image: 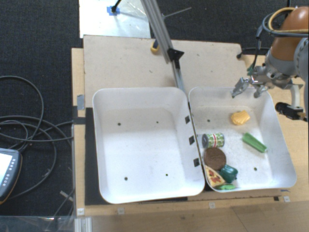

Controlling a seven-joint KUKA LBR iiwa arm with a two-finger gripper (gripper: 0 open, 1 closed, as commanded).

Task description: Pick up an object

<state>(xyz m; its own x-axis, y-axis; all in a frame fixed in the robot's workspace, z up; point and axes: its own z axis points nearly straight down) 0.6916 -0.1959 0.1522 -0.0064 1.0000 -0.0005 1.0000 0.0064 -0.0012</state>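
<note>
My gripper (247, 87) hung over far end of right bin (277, 129), jaws apart, nothing between. Approach step, I judged. Yellow toy (240, 117) lay just near of me. Next move called for descent onto it, then closing.

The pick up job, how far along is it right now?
Nothing looks done yet. The gripper hangs open above the far end of the right bin with nothing between its jaws. The yellow piece, green block, can and brown disc all lie in that bin. Descending, grasping and lifting are left.
</note>
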